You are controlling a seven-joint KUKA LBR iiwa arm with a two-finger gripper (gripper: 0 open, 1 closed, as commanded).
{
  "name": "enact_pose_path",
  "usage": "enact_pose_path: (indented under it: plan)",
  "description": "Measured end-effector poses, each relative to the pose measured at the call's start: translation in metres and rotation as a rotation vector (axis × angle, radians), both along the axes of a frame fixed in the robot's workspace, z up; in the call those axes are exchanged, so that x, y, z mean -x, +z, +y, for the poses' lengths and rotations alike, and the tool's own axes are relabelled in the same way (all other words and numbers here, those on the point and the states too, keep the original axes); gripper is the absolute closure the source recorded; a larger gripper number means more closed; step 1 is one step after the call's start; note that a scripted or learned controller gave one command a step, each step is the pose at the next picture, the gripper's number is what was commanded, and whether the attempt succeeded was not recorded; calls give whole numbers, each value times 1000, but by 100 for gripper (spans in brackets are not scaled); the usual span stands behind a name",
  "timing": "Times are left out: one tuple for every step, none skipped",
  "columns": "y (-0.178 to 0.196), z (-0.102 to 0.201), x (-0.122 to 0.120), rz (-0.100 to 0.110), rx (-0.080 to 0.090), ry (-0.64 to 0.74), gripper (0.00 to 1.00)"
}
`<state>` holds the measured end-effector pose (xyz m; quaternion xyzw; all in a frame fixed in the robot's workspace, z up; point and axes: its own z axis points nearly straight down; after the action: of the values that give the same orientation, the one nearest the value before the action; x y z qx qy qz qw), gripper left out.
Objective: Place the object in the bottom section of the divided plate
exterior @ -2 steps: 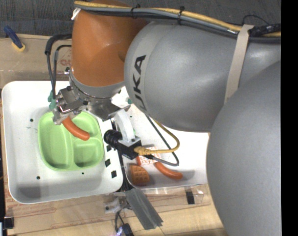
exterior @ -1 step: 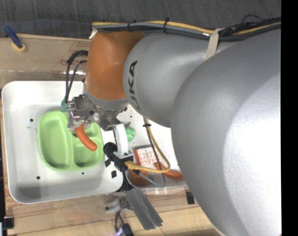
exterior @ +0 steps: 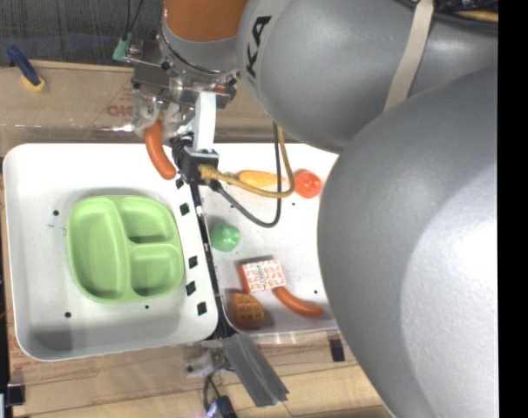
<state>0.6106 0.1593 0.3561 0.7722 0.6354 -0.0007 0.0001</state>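
Hot dog dangling over the bin edge, plate not reached yet

Hot dog (exterior: 159,155) looks pinched at its top end by the gripper (exterior: 152,122), hanging tilted above the left bin (exterior: 29,233)'s upper right corner, well short of the divided plate (exterior: 125,248). It's smooth, glossy, rounded plastic held by one tip, so I'd guess it could swing or slip out and land outside the plate's bottom section. The plate is matte green with soft raised ridges.

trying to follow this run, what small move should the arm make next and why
Probably carry leftward and toward the view's bottom. The hand sits at the left bin's far edge with a sausage at its fingers, seemingly held, while the green divided plate lies lower left of it.
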Motion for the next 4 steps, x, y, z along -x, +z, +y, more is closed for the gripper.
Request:
enact_pose_path:
  plan:
    - [-67,-26,92,4,0,58,100]
    - [13,7,47,0,-1,373,100]
    - [-167,-68,81,7,-1,539,100]
    - [-131,-4,95,1,-1,706,100]
